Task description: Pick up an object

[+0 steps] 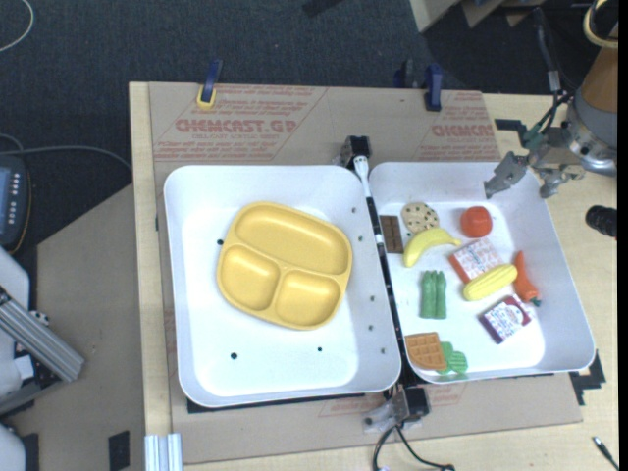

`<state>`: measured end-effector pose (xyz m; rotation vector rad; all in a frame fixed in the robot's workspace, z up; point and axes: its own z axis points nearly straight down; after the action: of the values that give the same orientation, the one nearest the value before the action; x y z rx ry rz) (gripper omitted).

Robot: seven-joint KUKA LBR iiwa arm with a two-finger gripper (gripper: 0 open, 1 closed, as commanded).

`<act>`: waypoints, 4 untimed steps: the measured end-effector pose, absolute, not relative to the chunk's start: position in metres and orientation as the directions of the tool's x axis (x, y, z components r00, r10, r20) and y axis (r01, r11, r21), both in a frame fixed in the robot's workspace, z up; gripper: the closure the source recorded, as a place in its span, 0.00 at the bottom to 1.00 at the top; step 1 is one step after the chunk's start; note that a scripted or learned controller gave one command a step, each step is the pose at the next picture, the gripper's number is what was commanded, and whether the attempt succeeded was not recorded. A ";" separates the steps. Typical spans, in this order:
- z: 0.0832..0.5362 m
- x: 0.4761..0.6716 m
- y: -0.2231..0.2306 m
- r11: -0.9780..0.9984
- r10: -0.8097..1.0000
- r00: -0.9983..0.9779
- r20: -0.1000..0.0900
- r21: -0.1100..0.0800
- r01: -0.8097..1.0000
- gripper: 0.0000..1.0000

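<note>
White plastic of the right bin (564, 292) lies below my gripper (527, 173), which hovers over its upper right corner, fingers spread, holding nothing. I'm at the approach step. Nearest is the red tomato (476, 221); next I must centre over it and descend.

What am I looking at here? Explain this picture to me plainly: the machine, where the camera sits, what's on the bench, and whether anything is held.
One camera looks down at a slant on a bench with two shallow white bins. The grey arm entering from the right is a robot; its tool hovers above the right bin's far corner, and I see nothing between its fingers. The left bin holds a yellow divided plate. The right bin holds toy food: a cookie, banana, tomato, corn cob, carrot, asparagus, waffle and two small packets. Its job is to pick one up.
</note>
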<state>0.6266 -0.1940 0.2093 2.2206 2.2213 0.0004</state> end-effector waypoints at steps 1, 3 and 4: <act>0.147 0.631 -0.192 0.002 1.000 -0.002 0.001 -0.006 1.000 0.00; 0.084 0.628 -0.201 0.001 1.000 -0.001 0.000 -0.003 1.000 0.00; 0.096 0.629 -0.201 0.001 1.000 -0.001 -0.001 0.002 1.000 1.00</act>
<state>0.6288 -0.2008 0.0962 2.2185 2.2216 0.0006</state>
